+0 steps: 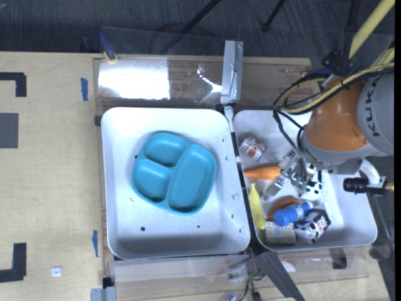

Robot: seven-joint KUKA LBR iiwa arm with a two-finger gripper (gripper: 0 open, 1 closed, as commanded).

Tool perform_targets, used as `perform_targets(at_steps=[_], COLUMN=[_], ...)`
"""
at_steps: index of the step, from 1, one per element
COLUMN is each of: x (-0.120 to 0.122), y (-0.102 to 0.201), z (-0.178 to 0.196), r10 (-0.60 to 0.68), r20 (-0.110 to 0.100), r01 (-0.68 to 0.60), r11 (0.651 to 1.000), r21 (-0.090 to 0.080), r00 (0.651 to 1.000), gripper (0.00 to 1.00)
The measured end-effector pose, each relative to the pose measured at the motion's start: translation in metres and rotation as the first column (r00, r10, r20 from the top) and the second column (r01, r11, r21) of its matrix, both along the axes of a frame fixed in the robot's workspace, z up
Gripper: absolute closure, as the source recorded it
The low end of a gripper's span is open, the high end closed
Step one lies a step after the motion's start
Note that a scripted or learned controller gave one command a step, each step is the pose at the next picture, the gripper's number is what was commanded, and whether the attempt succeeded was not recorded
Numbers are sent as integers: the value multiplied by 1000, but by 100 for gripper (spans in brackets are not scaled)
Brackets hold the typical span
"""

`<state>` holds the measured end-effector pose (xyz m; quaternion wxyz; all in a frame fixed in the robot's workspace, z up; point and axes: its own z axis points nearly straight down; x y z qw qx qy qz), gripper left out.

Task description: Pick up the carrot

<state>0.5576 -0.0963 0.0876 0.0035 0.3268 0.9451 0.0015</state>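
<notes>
Claw (283, 179) hovers right at the carrot (262, 172), fingers' state I cannot tell; next, a clean pinch and lift.

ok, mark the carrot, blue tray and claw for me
carrot (263, 172), camera view, middle of the orange body
blue tray (175, 170), camera view, its large compartment
claw (287, 177), camera view, between the fingertips

Plate (174, 171) in left bin (119, 127), carrot (263, 172) in right bin (360, 227)
</notes>
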Motion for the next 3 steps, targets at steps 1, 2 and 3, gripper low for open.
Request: perform_targets(at_steps=[1,2,3], x=[2,12,35], y=[0,11,8], z=[11,97,152], r10=[-3,-226,-74], r20=[7,-2,-2], r01=[3,226,74], r11=[1000,974,997], r21=[1,0,-1], r00=[1000,974,997], gripper=[100,100,100])
